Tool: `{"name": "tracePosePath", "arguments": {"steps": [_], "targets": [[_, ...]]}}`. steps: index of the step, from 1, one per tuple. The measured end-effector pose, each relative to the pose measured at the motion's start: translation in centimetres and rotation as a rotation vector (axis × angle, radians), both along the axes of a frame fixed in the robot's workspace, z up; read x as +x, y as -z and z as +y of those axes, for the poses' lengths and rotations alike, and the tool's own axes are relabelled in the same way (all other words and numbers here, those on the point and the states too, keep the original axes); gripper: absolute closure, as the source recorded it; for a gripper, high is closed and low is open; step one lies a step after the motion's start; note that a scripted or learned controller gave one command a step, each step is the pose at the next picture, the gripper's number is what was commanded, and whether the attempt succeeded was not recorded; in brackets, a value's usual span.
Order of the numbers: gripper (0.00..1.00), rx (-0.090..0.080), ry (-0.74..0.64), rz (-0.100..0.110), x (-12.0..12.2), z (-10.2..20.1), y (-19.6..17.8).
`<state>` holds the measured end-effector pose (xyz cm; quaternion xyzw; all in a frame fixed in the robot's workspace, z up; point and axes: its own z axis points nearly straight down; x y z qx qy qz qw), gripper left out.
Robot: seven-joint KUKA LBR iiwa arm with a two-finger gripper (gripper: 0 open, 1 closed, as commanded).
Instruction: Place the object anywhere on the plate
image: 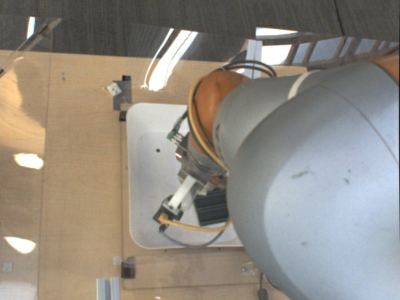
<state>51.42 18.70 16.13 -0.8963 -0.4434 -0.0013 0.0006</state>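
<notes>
The grey arm (312, 180) is taking up most of the right half of the view, its broad rounded casing reaching in close under the camera and running off the right and bottom edges. The wooden bench (81, 186) is spreading out to the left, with streaks of glare lying across it. One white bin (147, 186) is sitting on the bench; its left wall and left corners are showing, while the arm is covering its right side and everything beyond. For that reason it cannot be told where the object and the plate are lying.

The orange band (215, 95) is curving above the wrist (194, 161), which is pointing down and left over the bin's floor. Below the wrist, a dark ribbed block is hanging just over the bin's lower part; this is probably the gripper (211, 208), half tucked under the casing. Whether it is open, closed or gripping anything cannot be told from this angle.

A small black fitting (123, 92) is standing at the bin's upper left corner, and another (128, 268) near its lower left corner. A tiny dark speck (157, 150) is lying on the bin floor, too small to identify.
</notes>
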Motion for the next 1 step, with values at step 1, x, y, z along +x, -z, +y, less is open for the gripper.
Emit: {"name": "tracePosePath", "arguments": {"steps": [1], "targets": [[1.0, 0.0, -0.045, -0.001, 4.92, 4.91, -10.5]]}}
